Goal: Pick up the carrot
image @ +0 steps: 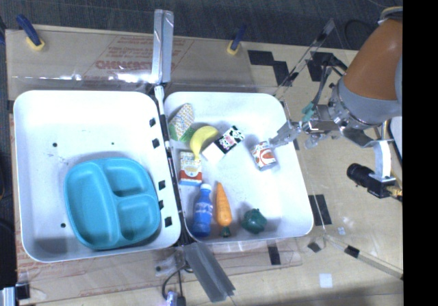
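Observation:
The orange carrot [223, 207] lies lengthwise in the right bin [291, 188], near its front wall, with its green tip pointing to the front. It sits between a blue bottle [202, 210] and a green pepper [254, 220]. My gripper [280, 137] reaches in from the right over the bin's right side, well behind and to the right of the carrot. A small red and white carton [264, 156] lies just under and left of the gripper's tip; whether they touch is unclear.
The right bin also holds a banana [200, 139], a cow-patterned carton [228, 140], a striped packet [181, 122] and a red-white box [190, 168]. A blue divided plate [113, 202] lies in the left bin [41, 126].

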